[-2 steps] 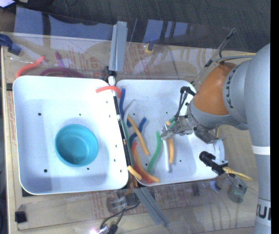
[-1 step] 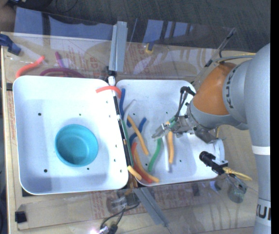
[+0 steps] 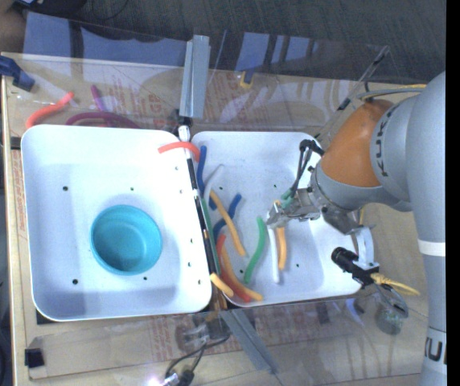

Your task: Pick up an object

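- The grey arm point(image 3: 407, 147) reaches in from the right over the right bin, its orange band bulging above the wrist.
- Two white bins sit side by side on the surface point(image 3: 294, 95): the left bin point(image 3: 53, 240) has a blue bowl point(image 3: 126, 239), the right bin point(image 3: 246, 147) a scatter of thin sticks.
- The sticks lie along the right bin's left half: orange sticks point(image 3: 228, 214), a green stick point(image 3: 256, 249), blue ones near the shared wall.
- The gripper point(image 3: 282, 215) hangs low just beside the green stick and another orange stick point(image 3: 281, 246); I cannot tell whether its fingers are spread or pinching anything.
- It looks like the reach-and-grasp step. Next it needs a firm close on one stick, then a straight lift.
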### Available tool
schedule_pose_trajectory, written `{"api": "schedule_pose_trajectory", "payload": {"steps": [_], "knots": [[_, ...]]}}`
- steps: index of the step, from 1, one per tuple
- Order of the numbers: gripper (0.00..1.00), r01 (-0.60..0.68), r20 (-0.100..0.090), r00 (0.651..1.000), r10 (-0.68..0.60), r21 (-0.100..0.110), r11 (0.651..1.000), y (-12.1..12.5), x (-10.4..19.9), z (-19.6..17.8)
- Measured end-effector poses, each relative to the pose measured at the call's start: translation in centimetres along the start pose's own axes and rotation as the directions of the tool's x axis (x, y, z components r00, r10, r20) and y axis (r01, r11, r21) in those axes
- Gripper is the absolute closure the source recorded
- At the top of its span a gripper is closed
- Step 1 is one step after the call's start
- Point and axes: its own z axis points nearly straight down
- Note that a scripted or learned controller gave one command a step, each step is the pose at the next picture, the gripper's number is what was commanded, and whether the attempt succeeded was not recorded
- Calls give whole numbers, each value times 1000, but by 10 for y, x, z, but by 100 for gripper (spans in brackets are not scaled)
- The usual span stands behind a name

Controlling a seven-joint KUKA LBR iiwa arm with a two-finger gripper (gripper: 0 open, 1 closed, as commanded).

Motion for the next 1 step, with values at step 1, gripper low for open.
{"api": "schedule_pose_trajectory", "payload": {"steps": [1], "knots": [[0, 1, 0, 1000, -1, 0, 1000, 0, 0, 0]]}}
